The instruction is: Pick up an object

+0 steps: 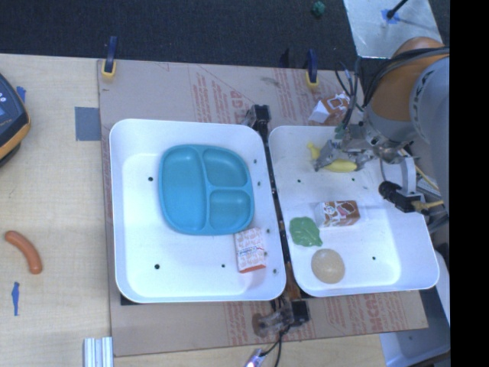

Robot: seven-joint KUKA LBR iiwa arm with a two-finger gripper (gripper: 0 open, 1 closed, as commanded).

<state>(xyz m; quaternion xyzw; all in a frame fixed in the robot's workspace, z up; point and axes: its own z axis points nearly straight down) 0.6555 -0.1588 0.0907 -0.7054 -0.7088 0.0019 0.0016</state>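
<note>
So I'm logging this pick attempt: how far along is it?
Early stage. Done: the arm has reached into the right bin, and the gripper sits low at the yellow banana-like item near the bin's back. In hand: nothing clearly between its fingers. Left: grasp and lift. The green piece, wrapped snack and pale round item lie untouched.

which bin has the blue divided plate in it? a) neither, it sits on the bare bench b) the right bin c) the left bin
c: the blue divided plate lies inside the left bin, with a small packet beside its lower right corner, while the right bin holds a yellow item, a green piece and a round tan thing.
</note>
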